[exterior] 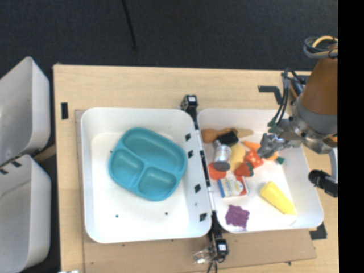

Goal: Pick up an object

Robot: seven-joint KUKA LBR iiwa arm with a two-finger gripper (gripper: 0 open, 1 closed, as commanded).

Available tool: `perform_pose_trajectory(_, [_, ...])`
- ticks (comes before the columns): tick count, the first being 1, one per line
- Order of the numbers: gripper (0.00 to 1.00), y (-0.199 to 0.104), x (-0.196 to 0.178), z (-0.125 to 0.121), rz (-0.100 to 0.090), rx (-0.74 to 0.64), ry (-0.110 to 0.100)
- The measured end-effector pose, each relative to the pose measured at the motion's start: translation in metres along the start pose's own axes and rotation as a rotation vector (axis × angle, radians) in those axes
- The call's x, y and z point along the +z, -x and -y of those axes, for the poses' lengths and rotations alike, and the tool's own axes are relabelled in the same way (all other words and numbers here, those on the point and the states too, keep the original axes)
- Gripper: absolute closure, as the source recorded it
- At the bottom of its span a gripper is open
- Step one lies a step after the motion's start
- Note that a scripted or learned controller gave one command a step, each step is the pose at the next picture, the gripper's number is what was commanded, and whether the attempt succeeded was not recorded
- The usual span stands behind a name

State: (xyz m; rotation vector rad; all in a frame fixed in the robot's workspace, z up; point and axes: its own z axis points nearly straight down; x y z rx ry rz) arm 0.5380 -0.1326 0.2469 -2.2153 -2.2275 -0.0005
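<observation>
My gripper hangs over the right bin, near its upper middle, at the end of the grey arm with the orange band. Just below and left of it lies an orange and red toy, partly covered by the gripper. Beside that are a yellow-orange piece, a silver can, a brown and black item, a small white and blue box, a purple bunch and a yellow block.
The left bin holds a blue divided plate. A ridge with black clips separates the two bins. White padded shapes stand off the bench at the left. Bare white floor shows in the right bin's lower right corner.
</observation>
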Motion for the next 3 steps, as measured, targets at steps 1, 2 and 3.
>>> perform_pose_trajectory(1, [1.0, -0.052, 0.011, 0.002, 0.0, 0.0, 0.0])
perform_pose_trajectory(2, [1.0, -0.11, 0.017, 0.008, 0.0, 0.0, 0.0])
perform_pose_trajectory(3, [1.0, -0.166, 0.001, 0.011, -0.002, -0.003, 0.002])
